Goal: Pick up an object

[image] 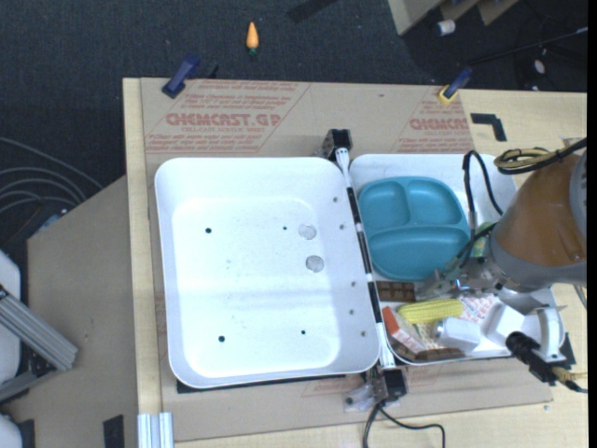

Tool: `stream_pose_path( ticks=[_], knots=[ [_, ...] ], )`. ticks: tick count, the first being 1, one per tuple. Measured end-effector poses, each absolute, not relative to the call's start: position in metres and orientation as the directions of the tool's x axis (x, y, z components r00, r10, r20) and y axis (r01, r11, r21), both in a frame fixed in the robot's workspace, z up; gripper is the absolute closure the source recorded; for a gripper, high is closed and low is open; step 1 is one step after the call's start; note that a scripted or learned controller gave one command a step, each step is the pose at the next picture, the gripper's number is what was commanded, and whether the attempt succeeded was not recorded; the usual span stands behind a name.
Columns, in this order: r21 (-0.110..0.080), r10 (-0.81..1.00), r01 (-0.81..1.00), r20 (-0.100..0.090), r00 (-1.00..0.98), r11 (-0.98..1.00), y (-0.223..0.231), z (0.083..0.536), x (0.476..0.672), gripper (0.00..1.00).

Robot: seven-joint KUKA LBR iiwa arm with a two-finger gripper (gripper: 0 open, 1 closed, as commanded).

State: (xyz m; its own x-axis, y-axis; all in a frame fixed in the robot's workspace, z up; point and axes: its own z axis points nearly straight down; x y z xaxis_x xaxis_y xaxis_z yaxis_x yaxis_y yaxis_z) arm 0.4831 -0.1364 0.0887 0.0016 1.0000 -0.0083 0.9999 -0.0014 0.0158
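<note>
The arm [546, 227] is reaching in from the right and hanging over the right bin [410, 166], its grey and orange body covering that bin's right part. The gripper [485, 283] is sitting low over the clutter at the near end of the bin; its tip is lost among the objects and under the wrist, so whether it is wide, narrow or holding anything cannot be told.

A teal divided plate [410, 224] is lying at the far end of the right bin, its right edge passing under the arm. Nearer the camera, a yellow corn cob [431, 311], a brown bar [396, 291] and a white block [459, 329] are crowding together, partly overlapping and hard to separate. A black cable [471, 180] is looping above the plate.

The left bin [187, 250] is lying beside it, the rims touching.
</note>
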Motion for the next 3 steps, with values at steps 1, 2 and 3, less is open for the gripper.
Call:
stream_pose_path(
  ticks=[1, 2, 3],
  knots=[
    [0.02, 1.0, 1.0, -0.012, 0.003, -0.003, -0.138, 0.099, 0.484, 1.0],
    [0.0, 1.0, 1.0, 0.0, 0.0, 0.0, -0.091, 0.097, 0.479, 1.0],
    [0.0, 1.0, 1.0, 0.0, 0.0, 0.0, -0.054, 0.255, 0.479, 1.0]
  ],
)
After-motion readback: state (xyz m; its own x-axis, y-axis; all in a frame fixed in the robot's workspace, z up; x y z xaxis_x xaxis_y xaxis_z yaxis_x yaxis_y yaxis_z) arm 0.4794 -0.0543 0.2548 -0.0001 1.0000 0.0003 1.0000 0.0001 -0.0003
